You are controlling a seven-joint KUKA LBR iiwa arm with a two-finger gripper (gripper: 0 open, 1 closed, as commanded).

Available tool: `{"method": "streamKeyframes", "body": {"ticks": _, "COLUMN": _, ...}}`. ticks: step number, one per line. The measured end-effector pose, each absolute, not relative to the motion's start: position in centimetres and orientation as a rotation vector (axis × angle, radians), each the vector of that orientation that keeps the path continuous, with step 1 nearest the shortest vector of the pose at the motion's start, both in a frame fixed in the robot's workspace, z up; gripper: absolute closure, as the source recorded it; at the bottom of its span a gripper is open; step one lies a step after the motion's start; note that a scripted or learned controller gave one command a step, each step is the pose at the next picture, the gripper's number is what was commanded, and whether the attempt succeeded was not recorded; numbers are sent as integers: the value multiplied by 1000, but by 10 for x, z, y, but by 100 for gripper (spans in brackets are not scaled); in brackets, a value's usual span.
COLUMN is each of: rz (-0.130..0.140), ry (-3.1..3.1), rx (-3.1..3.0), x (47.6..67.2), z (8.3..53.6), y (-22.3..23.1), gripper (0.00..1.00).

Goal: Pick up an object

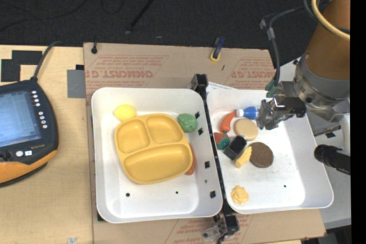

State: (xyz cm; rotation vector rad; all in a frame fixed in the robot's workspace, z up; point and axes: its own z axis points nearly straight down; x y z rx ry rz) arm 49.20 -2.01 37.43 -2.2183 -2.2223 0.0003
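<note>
My gripper [267,120] hangs over the upper middle of the right bin [297,194], just right of a cluster of toy food. Closest to it are a beige round biscuit [246,128] and a small blue and white piece [249,113]. A red-orange curved piece [227,121] lies left of those. Lower down sit a brown round biscuit [262,155], a black block [234,147], a yellow piece [244,156] and a small green piece [222,142]. A yellow lumpy piece [239,195] lies alone near the front wall. Nothing shows between the gripper's tips.
The left bin [108,180] holds a yellow divided plate [153,147], a yellow lemon [124,112] at its upper left and a green lump [186,122] at its upper right. A black divider [207,140] separates the bins. A tablet pendant [23,128] lies far left.
</note>
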Motion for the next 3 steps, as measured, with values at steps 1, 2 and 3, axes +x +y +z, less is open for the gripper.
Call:
{"method": "streamKeyframes", "body": {"ticks": 1, "rz": -5, "ry": -2231, "rx": -2212, "x": 476, "z": 417, "y": 54, "gripper": 100}}
{"method": "streamKeyframes", "body": {"ticks": 2, "rz": 1, "ry": -2219, "rx": -2226, "x": 496, "z": 439, "y": 1, "gripper": 100}}
{"method": "streamKeyframes", "body": {"ticks": 3, "rz": -6, "ry": -2233, "rx": -2211, "x": 475, "z": 497, "y": 82, "gripper": 100}}
